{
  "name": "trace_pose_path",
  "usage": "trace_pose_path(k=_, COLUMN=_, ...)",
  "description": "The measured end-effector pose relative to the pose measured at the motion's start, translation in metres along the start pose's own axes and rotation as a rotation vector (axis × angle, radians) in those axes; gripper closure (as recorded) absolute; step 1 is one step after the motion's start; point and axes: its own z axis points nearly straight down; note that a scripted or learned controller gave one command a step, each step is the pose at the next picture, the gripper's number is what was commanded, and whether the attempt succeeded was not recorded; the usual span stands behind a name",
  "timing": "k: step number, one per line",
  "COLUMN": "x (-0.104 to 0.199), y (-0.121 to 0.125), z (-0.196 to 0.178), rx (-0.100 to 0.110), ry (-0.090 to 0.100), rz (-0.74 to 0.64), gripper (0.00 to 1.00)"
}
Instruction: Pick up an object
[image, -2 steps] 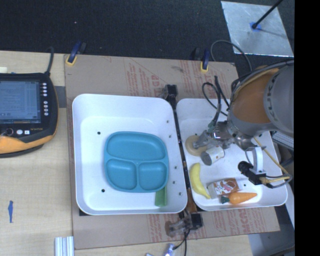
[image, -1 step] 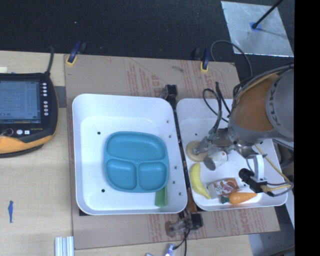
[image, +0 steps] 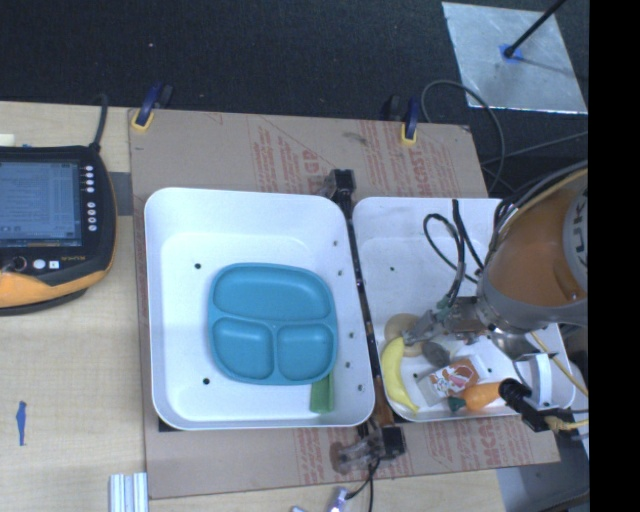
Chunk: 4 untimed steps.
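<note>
My gripper (image: 437, 325) hangs low over the front of the right bin (image: 400, 240), with the arm coming in from the right. Just below it lie a small grey object (image: 436, 352) and a white packet with a red picture (image: 450, 382). A yellow banana (image: 395, 375) curves along the bin's front left wall. An orange object (image: 480, 397) rests at the front edge, right of the packet. A tan round thing (image: 400, 326) sits just left of the gripper. Nothing can be made out in the gripper's grasp.
The left bin (image: 170, 300) holds a blue divided plate (image: 272, 322) and a green piece (image: 322, 396) in its front right corner. Black cables (image: 445, 235) loop over the back of the right bin. A control pendant (image: 45, 225) lies on the bench at far left.
</note>
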Motion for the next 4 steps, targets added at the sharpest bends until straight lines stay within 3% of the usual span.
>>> trace_pose_path(k=1, x=-0.044, y=0.06, z=0.0, rx=-0.002, ry=0.0, rz=0.002, gripper=0.0)
trace_pose_path(k=2, x=-0.01, y=0.006, z=-0.001, rx=0.003, ry=0.001, rz=0.0, gripper=0.0)
trace_pose_path(k=3, x=-0.01, y=0.007, z=-0.012, rx=0.002, ry=0.001, rz=-0.006, gripper=1.0)
trace_pose_path(k=4, x=-0.003, y=0.055, z=-0.16, rx=0.005, ry=0.001, rz=0.001, gripper=1.0)
